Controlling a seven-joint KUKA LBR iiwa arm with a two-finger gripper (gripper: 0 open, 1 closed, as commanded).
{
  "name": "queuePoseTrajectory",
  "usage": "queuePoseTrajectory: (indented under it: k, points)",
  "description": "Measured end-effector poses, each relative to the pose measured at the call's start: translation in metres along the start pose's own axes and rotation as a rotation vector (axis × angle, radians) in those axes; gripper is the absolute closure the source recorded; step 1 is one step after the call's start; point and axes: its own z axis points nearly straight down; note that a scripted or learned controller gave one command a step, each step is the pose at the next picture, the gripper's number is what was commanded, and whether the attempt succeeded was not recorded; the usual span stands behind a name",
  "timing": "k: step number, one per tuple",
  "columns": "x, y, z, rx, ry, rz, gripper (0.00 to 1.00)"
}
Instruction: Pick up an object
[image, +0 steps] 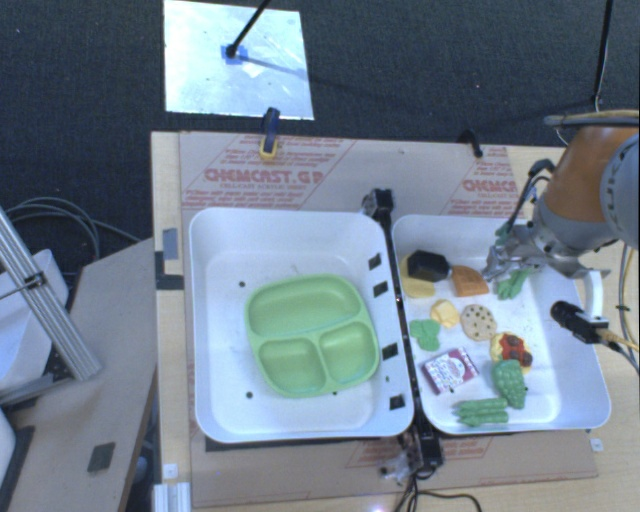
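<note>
Arm (600, 185) cut off by the right edge. Gripper (508, 262) partly hidden under the wrist, fingers too small to read. Green item (512, 284) beside it partly covered. Print on red packet (449, 370) illegible.

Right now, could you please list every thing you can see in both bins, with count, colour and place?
Divided plate: 1, light green, middle of left bin.
Black block: 1, black, upper left of right bin.
Yellow piece: 1, yellow, just under the black block.
Orange piece: 1, orange, right of the black block.
Cookie: 1, tan with dark spots, centre of right bin.
Red packet: 1, red and white, lower centre.
Green toy foods: several, green, mostly along the lower part.
Gripper: 1, grey, over upper right of right bin.
</note>
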Motion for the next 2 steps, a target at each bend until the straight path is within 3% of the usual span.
queuePoseTrajectory:
  k: [1,2]
  points:
    - [0.0,0.0,0.001,0.001,0.001,0.0,0.0]
    - [0.064,0.027,0.028,0.023,-0.005,-0.007,0.0]
